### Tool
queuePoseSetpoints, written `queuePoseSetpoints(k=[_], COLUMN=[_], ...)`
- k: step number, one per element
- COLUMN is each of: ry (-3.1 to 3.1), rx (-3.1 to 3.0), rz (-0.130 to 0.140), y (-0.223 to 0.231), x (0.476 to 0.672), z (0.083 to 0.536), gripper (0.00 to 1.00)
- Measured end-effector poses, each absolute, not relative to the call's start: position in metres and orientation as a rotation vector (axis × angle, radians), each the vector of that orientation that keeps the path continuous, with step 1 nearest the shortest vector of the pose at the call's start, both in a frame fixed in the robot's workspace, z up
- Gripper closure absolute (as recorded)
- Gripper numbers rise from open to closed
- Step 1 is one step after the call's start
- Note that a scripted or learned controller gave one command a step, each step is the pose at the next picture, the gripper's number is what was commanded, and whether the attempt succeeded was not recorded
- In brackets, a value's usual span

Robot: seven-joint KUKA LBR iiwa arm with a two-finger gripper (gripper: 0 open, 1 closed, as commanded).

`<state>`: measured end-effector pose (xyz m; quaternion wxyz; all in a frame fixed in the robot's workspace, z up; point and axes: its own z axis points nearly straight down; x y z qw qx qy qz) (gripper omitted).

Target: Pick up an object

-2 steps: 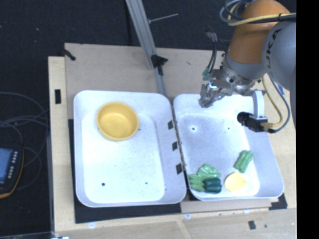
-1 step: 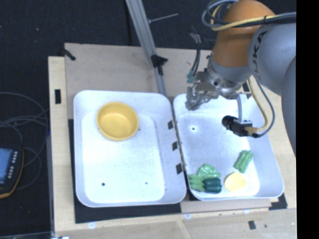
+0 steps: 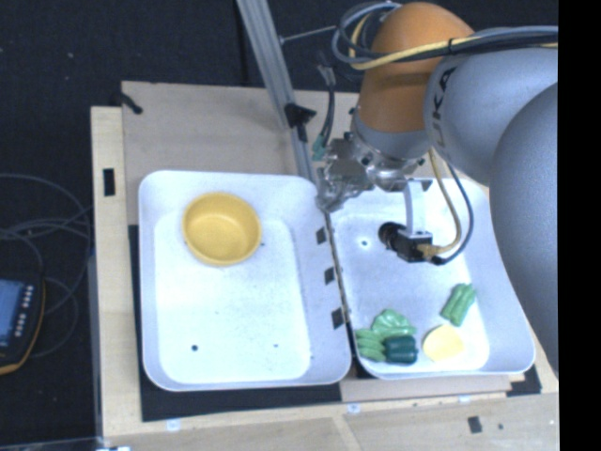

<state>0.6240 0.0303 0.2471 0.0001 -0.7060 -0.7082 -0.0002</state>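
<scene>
Where bins [image 3: 324, 252] meet, pincer [image 3: 331, 195] overhead.

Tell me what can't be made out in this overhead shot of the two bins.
- Tool: in the camera view the wrist covers its fingers.
- Right bin: the arm covers its far right side.
- Green pile: pieces overlap, too small to count.
- Pale yellow object: too blurred to identify.
- Yellow bowl in the left bin: fully visible.
</scene>
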Motion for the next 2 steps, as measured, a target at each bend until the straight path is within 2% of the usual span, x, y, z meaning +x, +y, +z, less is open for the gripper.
queuePoseSetpoints(k=[1,2], ry=[-2.225,-2.221], rx=[-2.218,-2.222], rz=[-0.002,-0.001], y=[0.0793,0.0769], x=[0.6175,0.6177], z=[0.2531,0.2528], gripper=[1.00,0.00])
